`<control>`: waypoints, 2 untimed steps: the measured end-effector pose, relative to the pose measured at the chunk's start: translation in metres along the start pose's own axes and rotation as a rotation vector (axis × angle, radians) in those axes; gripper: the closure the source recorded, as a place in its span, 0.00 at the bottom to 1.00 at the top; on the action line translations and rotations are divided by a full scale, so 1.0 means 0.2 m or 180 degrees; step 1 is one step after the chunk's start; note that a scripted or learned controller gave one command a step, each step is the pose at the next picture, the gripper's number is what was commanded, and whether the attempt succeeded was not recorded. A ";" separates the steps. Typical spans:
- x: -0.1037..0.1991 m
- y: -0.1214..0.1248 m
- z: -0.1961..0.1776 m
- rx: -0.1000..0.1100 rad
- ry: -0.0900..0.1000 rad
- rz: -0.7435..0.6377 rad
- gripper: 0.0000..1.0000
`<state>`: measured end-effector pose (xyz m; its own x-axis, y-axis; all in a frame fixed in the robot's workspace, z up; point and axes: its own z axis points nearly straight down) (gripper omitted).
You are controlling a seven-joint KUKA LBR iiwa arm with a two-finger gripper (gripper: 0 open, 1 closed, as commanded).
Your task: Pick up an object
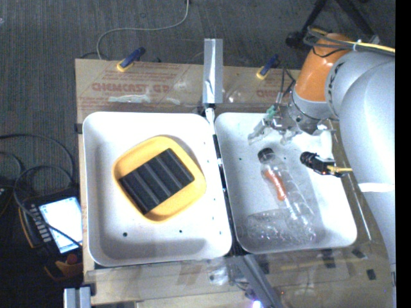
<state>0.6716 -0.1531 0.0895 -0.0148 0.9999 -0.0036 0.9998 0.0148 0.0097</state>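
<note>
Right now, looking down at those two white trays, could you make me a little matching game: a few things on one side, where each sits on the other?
Things:
1. yellow and black item
2. clear plastic bottle
3. blue clamp
4. end effector

Places:
A. on the brown board behind the bins
B. over the right bin's far edge
C. in the left bin
D. lying in the right bin

Pairs: 1-C, 2-D, 3-A, 4-B

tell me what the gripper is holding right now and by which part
Nothing that can be seen: the gripper sits over the right bin's far edge, apart from the clear bottle.
</note>
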 end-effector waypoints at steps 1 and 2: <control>0.08 -0.26 -0.01 -0.0002 0.0002 -0.0245 0.00; 0.09 -0.25 -0.06 -0.0016 0.0011 -0.0247 1.00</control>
<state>0.6215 -0.1361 0.1007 -0.0924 0.9957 -0.0010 0.9956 0.0924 0.0145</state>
